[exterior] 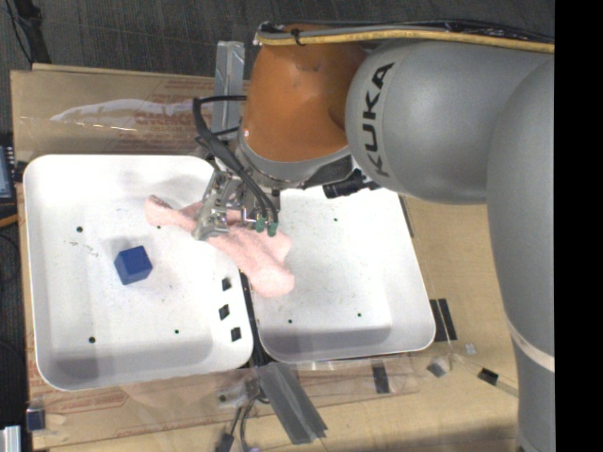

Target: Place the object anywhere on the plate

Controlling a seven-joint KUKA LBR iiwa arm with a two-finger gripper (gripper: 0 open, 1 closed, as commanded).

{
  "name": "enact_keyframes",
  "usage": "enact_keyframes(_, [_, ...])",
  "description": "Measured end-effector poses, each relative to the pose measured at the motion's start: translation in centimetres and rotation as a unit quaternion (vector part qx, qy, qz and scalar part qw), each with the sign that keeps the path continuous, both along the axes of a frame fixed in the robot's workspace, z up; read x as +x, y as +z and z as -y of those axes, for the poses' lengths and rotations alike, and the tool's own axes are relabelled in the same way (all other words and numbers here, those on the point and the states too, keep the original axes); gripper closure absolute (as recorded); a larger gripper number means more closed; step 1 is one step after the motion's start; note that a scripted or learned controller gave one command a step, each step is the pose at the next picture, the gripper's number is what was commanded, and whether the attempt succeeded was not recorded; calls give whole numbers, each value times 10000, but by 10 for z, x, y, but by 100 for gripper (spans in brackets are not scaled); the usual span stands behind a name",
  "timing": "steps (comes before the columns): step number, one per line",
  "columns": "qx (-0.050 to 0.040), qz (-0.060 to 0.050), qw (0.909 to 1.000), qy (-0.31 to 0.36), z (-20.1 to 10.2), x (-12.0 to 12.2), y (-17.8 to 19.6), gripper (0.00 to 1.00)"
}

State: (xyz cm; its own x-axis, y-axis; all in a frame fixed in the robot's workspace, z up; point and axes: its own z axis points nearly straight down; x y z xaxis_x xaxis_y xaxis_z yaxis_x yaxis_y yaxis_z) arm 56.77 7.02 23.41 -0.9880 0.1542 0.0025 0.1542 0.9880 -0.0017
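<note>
Gripper (236, 217) low over the seam between the two bins, metal fingers pointing down and toward the left, small green-tipped parts showing along its right side. Hard to tell how far apart the fingers stand or whether anything sits between them; seen from above, pressed close against or just over a pale pink, elongated soft object (247, 249). Pink object lying at a slant across the raised rims where the bins meet, one thin end reaching up-left into the left bin (57, 281), the thicker rounded end down-right inside the right bin (377, 281). Above the gripper, orange band (292, 92) of the wrist, then the broad grey arm (443, 102) with KUKA lettering, sweeping in from the right and covering the top of the right bin. Black cables looped beside the wrist on its left. In the left bin, well apart from the gripper, a small blue cube (134, 264) resting flat on the white floor, lower-left of the pink object's thin end. Black squares of tape on the left bin's right rim near the seam. Brown cardboard (104, 111) under and behind both bins, grey tape strips at the bottom edge.
</note>
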Motion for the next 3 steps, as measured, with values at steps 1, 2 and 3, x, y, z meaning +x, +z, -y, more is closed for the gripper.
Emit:
enact_keyframes(1, [1,-4,9969,782,-39,-26,8,100])
enact_keyframes(2, [1,-3,9967,813,-81,-56,-1,100])
enact_keyframes(3, [1,-1,9967,810,-81,-56,-1,0])
